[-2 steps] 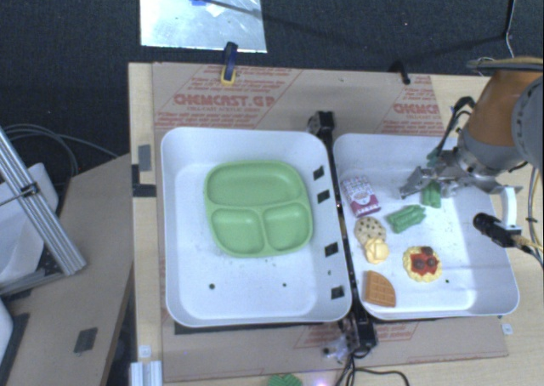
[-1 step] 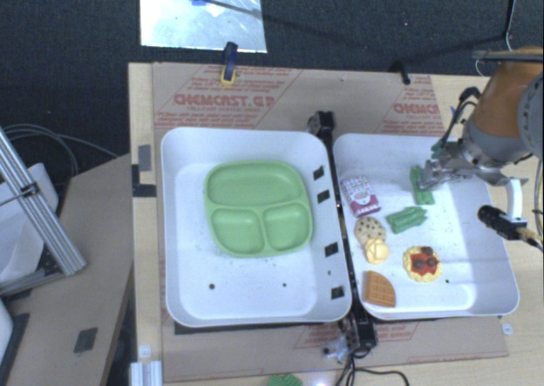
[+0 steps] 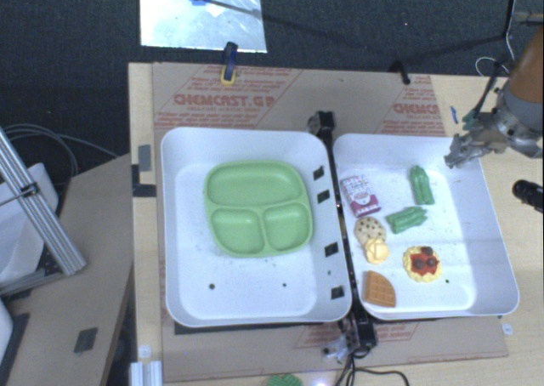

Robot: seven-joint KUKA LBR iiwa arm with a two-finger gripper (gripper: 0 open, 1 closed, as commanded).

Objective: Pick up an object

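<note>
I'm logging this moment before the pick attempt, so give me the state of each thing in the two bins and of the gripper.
green divided plate: flat in left bin, compartments bare
snack packet: lying flat, right bin
upper green piece: lying, right bin
lower green piece: lying, right bin
cookie: flat
yellow piece: touching cookie
waffle: flat
red-topped tart: upright
gripper: over right bin's far edge, holding nothing

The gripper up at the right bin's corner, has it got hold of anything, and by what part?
It cannot be told. The gripper sits at the right bin's far corner, too small to show anything in it.
</note>
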